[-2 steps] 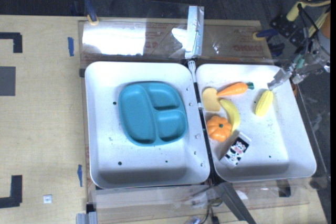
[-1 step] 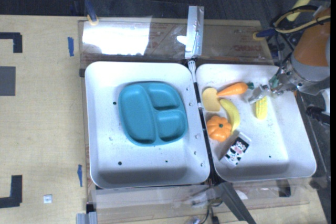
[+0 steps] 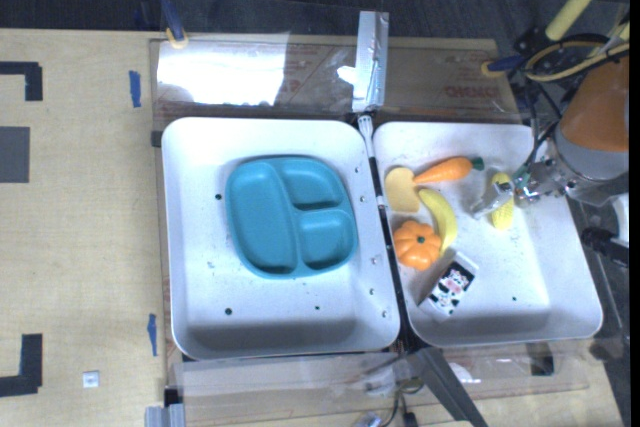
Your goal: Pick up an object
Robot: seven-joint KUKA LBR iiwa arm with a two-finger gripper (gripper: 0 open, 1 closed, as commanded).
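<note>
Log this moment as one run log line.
hand: right bin, at small yellow toy | grasp: unclear | blue divided plastic tray: left bin

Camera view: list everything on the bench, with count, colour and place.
Bins: 2, white, side by side; left bin, right bin.
Divided tray: 1, blue, left bin.
Carrot: 1, orange, right bin, upper left.
Banana: 1, yellow, right bin.
Pumpkin: 1, orange, right bin, beside the banana.
Pale yellow piece: 1, right bin, by the carrot.
Black-and-white item: 1, right bin, lower.
Small yellow object: 1, right bin, at the gripper.
Gripper: 1, right bin.
</note>
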